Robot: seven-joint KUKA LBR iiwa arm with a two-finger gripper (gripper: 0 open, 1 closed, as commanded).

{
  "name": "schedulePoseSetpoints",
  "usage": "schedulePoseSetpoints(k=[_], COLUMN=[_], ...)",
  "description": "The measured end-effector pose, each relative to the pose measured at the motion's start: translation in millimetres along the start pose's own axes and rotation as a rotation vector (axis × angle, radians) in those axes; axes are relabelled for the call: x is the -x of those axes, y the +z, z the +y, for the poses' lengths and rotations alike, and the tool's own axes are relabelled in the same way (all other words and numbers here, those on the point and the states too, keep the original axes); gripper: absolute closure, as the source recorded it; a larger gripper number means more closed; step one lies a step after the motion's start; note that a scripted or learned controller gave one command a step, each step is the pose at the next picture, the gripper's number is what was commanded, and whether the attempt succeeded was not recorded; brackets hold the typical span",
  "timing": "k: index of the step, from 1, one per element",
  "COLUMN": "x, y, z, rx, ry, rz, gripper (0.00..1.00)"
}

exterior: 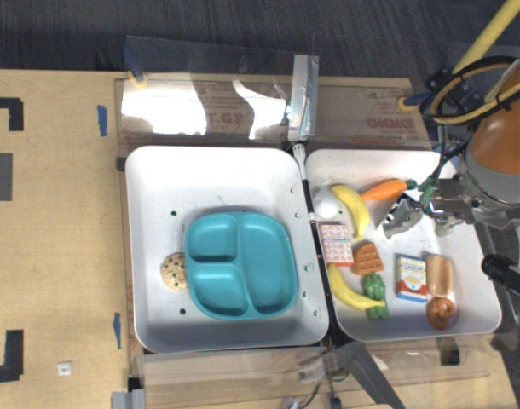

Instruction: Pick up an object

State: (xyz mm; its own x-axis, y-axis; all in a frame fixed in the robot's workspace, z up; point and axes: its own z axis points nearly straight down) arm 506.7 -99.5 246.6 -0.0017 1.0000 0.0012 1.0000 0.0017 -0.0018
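In the right bin (490, 313) lie several toy foods: a carrot (383, 189), a banana (354, 208), a second banana (347, 286), a white egg (327, 206), a small red-and-white packet (334, 243), an orange waffle piece (367, 256), a green pepper (375, 290), a small carton (411, 277), a hot dog bun (440, 273) and a brown round item (442, 311). My gripper (402, 217) hangs over the bin's middle, just right of the upper banana and below the carrot. I see nothing between its fingers.
The left bin (149, 177) holds a teal divided plate (240, 263) and a cookie (174, 270) to its left. A clear plastic sheet and cardboard stand behind both bins. Yellow and black cables loop at the upper right by the arm.
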Motion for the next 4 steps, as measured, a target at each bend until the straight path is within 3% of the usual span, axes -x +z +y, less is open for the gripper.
schedulePoseSetpoints(k=[1, 2, 3, 4], x=[-50.0, 2.0, -13.3, -8.1], y=[64.9, 96.9, 60.5, 158.6], z=[70.2, 109.9, 128.5, 144.6], rx=[-0.003, 0.001, 0.005, 0.009], ry=[-0.018, 0.096, 0.235, 0.093], rz=[0.000, -0.003, -0.001, -0.001], gripper=[0.00, 0.00, 0.00, 0.00])
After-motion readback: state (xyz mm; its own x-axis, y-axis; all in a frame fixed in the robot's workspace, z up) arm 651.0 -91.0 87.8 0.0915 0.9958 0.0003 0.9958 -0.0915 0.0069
